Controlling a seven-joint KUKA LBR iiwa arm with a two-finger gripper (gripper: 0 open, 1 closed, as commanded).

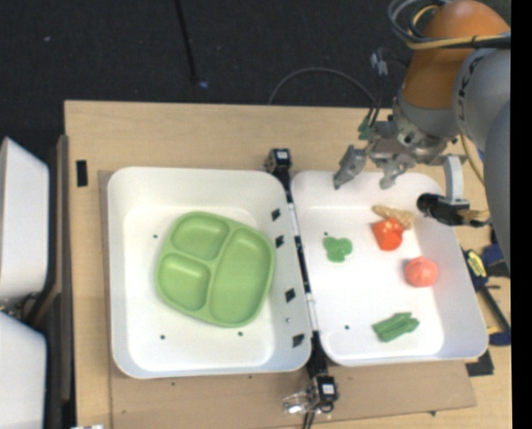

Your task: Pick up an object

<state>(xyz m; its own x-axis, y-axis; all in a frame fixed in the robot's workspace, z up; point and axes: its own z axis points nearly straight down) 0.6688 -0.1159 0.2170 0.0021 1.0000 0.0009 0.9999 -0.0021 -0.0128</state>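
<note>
From the overhead camera, the gripper point(370, 173) hangs over the far edge of the right bin point(453, 333), its two grey fingers point(347, 169) spread well apart with bare white bin floor visible between them. The jaws grip nothing and touch none of the objects.

Nearest the jaws, just toward the camera and a little to the arm's side, lies a small tan piece point(392, 213), touching a red-orange tomato-like object point(388, 234). A small green leafy piece point(338, 249) sits nearer the camera than the jaws, toward the bin divider. A pink ball point(420, 272) lies farther on toward the camera, and a green bean-like object point(395, 326) lies farthest from the jaws, near the bin's front.

Well away from the jaws, across the divider, a green divided plate point(215, 268) rests in the left bin point(131, 329).
</note>
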